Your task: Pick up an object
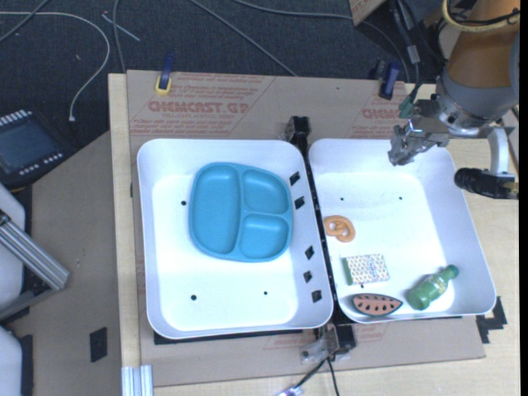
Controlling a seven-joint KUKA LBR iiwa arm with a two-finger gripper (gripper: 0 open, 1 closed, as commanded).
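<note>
You have 2 shallow white bins side by side on the bench. The left bin [165, 295] holds 1 thing: a blue divided plate [241, 211] with 3 compartments, lying flat toward the bin's upper middle. The right bin [462, 213] holds 4 small things, all in its lower half: 1 orange pretzel [339, 228] near the left wall, 1 small patterned square packet [365, 267] below it, 1 watermelon-slice toy [376, 305] at the bottom edge just below the packet, and 1 green bottle [431, 288] lying on its side toward the lower right corner. None of these 4 touches another as far as you can see, though the packet and the slice sit close together.

The gripper [404, 148] hangs over the upper rim of the right bin, well apart from all 4 objects. Its fingers are small and dark against the bin wall, and you cannot tell whether they are spread or closed; nothing is visible between them. The arm's upper part is cut off by the frame's top right corner
</note>
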